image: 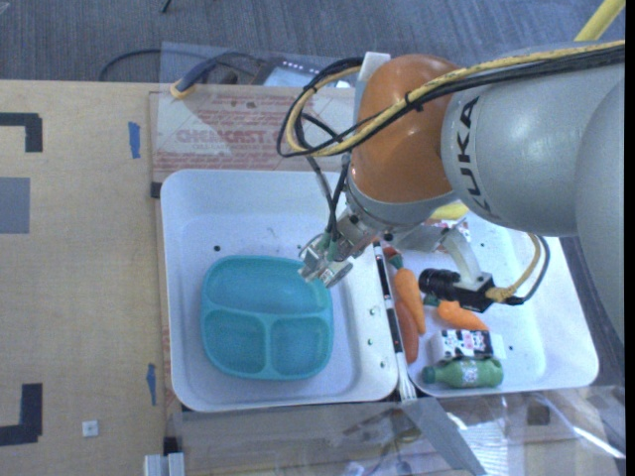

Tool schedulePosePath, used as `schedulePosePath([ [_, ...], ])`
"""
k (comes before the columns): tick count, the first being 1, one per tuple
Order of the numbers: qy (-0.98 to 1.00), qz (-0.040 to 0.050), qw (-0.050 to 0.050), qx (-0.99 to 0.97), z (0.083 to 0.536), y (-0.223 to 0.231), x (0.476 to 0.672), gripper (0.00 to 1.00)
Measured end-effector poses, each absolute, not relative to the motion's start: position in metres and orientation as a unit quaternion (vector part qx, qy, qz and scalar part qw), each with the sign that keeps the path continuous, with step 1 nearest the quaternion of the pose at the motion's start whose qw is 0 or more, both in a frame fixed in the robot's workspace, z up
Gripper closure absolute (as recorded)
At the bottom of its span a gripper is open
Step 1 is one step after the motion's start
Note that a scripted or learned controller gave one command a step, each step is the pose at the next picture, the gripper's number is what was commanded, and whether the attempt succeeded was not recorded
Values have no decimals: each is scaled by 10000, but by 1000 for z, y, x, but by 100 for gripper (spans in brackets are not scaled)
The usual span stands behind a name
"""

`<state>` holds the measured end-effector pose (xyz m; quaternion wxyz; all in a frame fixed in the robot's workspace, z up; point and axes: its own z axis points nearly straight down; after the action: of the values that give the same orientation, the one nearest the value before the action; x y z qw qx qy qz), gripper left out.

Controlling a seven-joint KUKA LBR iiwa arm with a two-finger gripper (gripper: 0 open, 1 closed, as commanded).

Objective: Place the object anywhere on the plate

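1. We see the plate (266, 317), teal with three compartments, lying in the left bin (193, 206) toward its near right part.
2. The gripper (319, 262) hangs just over the plate's upper right rim; we cannot tell how it is set, nor whether it carries anything.
3. The candidate objects lie in the right bin (571, 355), well to the right of the gripper: a long carrot (408, 299) beside the divider, a smaller carrot (461, 315), a green bottle (463, 372) lying on its side, and a black-and-white patterned item (464, 342) between them.
4. The grey arm (536, 137) with its orange band (402, 127) spans the right bin.
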<state>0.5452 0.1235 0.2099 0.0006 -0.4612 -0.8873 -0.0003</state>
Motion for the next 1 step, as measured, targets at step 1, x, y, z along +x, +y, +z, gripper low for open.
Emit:
schedulePosePath([
  [1, -9132, -1, 9, -4075, 196, 185, 526, 100],
])
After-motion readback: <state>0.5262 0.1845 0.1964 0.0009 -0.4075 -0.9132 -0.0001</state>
